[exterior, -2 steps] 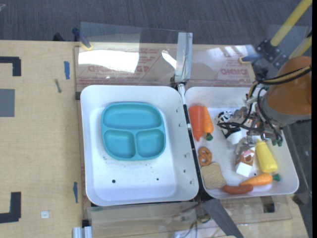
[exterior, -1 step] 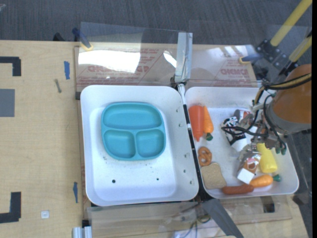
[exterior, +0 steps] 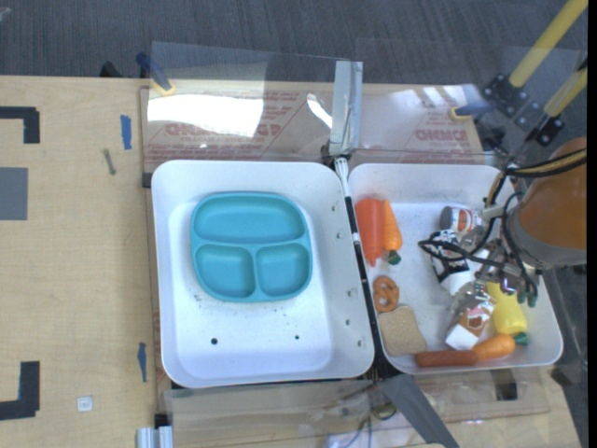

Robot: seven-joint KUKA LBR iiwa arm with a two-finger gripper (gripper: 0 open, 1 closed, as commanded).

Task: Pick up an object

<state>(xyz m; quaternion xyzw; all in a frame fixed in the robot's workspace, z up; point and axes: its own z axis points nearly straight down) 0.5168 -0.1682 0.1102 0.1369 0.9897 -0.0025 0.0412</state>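
Two white bins sit side by side on your bench: the left bin (exterior: 177, 343) carries a blue tray (exterior: 250, 245) with three compartments, one wide one on the far side and two smaller ones on the near side, plus a few dark specks on the floor near the front. The right bin (exterior: 420, 180) has all the loose items. You've got an orange carrot (exterior: 377, 228) lying along its left wall, a pretzel (exterior: 385, 292) just in front of it, and a tan bread slice (exterior: 403, 329) nearer the front wall. A sausage (exterior: 446, 357) lies along the front edge, with a second, smaller carrot (exterior: 494, 347) at its right end. A yellow pepper (exterior: 509, 315) sits just behind that, near the right wall, and a small can (exterior: 456, 219) sits toward the back. The arm (exterior: 550, 215) comes in from the right, orange band visible over the bin's right rim, and the gripper (exterior: 464, 271) hangs low over the middle of the right bin, in a tangle of black cables. A white and red object (exterior: 470, 320) sits right under it, touching the small carrot and pepper. You can't tell from this angle how the jaws stand or whether they have hold of anything; cabling and gripper body hide the tips.
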